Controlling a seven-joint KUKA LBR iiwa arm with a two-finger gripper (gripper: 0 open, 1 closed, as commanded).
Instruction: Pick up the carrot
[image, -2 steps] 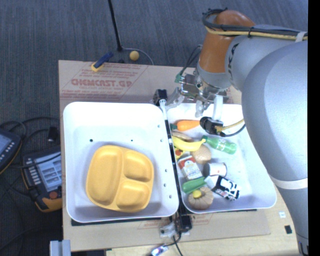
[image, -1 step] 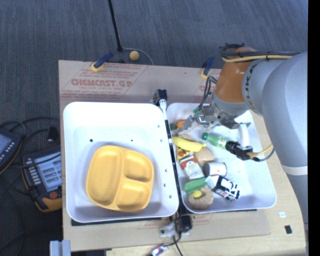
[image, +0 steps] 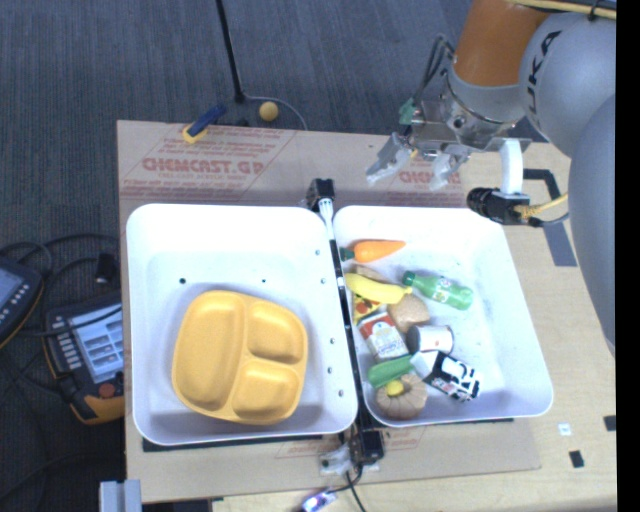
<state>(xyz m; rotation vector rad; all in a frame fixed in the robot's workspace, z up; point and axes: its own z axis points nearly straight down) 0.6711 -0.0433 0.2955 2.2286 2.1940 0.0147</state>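
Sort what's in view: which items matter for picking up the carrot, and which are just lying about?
Belongs to the job:
carrot, at the far end of the right bin
gripper, open, above the bench beyond that bin

Just lying about:
yellow tray in the left bin
banana
green bottle

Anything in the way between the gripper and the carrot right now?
No. In the camera view, between the gripper and the carrot lie just bare cardboard and the right bin's white rim.

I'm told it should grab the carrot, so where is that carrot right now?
The carrot lies in the right bin, at its far left corner, just beyond the banana. The gripper hovers beyond that bin's far rim.
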